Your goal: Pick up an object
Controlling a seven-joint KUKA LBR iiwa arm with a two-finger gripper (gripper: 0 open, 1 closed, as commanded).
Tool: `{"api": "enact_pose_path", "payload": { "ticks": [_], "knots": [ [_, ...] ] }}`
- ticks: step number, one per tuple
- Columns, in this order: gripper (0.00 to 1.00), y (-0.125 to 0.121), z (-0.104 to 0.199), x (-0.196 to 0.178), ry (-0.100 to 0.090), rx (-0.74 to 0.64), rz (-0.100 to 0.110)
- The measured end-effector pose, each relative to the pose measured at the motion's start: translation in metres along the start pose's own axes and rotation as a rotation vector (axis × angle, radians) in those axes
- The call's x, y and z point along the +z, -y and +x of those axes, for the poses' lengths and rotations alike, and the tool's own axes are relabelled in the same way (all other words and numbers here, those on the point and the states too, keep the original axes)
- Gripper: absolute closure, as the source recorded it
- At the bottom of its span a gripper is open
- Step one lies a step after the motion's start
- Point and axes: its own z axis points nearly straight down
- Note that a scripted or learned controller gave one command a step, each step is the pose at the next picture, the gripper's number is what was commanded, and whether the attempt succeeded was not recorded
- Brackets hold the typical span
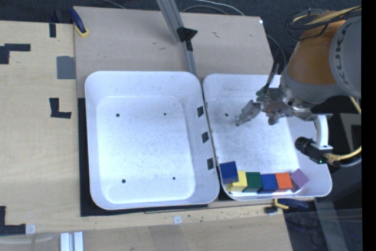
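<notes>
Along the right bin's (305, 144) near wall, blocks (261, 180) run left-right; tool (245, 117) hangs released.

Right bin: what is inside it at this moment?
Inside the right bin, a row of blocks lies along the near wall: blue, yellow, green, blue, orange, purple. The gripper hangs over its middle, covering some floor.

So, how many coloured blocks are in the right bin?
6, all along the near wall of the right bin: blue on yellow, then green, blue, orange, purple. Others may be hidden.
</notes>
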Motion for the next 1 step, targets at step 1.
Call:
{"api": "enact_pose_path", "payload": {
  "ticks": [1],
  "knots": [
    [0.0,0.0566,0.038,0.0086,-0.002,0.0,0.006]
  ]
}}
